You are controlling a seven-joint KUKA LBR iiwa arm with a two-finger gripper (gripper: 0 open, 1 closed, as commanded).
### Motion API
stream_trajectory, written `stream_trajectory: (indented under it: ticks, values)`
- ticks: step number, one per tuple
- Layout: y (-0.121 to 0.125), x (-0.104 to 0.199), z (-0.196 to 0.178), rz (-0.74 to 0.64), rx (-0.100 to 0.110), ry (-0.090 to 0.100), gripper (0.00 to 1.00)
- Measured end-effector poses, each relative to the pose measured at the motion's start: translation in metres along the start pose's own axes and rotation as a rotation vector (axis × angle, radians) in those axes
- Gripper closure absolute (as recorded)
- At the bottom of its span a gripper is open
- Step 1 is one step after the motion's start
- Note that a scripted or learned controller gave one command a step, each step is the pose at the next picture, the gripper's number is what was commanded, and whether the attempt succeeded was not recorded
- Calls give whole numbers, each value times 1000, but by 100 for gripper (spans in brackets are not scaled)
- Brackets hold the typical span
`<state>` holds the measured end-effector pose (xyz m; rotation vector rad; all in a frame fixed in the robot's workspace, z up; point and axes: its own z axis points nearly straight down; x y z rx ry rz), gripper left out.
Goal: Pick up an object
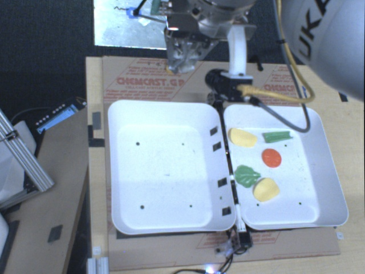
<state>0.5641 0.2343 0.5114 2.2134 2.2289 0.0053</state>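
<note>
1. Hanging above the far edge of the left shallow white plastic bin (165,170), the grey metal tool (181,59) is pointing down over the brown cardboard sheet (142,81); whether it is spread or closed I cannot tell, and nothing is showing in its grip.
2. The cardboard sheet is lying on the table under both bins and is showing red printing that reads "CHEMCAST G P" beside the tool, with more red lettering further right that is too broken up to read.
3. The large grey arm housing (322,27) is filling the upper right corner and is showing part of the dark "KUKA" lettering.
4. The right shallow white plastic bin (325,204) is holding five small things: a pale yellow oval piece (243,137) near its far left corner, a flat green strip (277,136) just beside it, a round orange-red disc (272,158) nearer the middle, a dark green leaf-shaped piece (246,176), and a second yellow rounded piece (266,189) touching the leaf.
5. A yellow cable (274,94) and a dark cable are curving over the right bin's far edge.
</note>
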Motion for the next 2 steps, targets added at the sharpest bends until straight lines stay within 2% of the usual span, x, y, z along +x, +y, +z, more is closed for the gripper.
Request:
stream_trajectory:
  ticks: [1,2]
  values:
    - [-21,0,-25,1,-1,0,100]
    - [-47,0,-24,1,3,-1,100]
